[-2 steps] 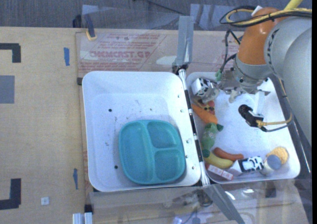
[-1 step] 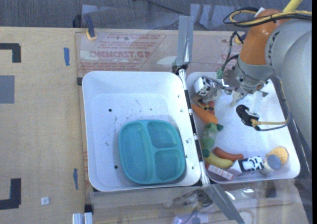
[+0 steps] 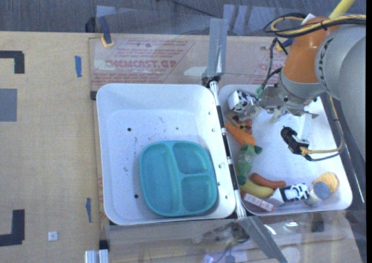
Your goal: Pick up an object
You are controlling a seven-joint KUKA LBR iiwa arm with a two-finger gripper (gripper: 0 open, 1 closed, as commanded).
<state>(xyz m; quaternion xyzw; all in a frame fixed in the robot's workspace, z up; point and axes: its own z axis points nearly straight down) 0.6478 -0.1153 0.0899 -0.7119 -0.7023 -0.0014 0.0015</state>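
Hovering over the right bin [image 3: 340,198], your gripper [image 3: 264,102] sits near the black-and-white toy [image 3: 239,102] and the carrot [image 3: 241,134] at the left wall; I cannot tell its state. You risk a miss; the toys crowd that wall, so the gripper may strike it or nudge a neighbour.

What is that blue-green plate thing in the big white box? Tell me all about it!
The teal tray looks like smooth plastic, a rounded rectangle split into three sections: one long, two smaller. It lies flat, open side up, slightly turned, in the left bin, at its near right corner, close to the walls. Its sections hold nothing.
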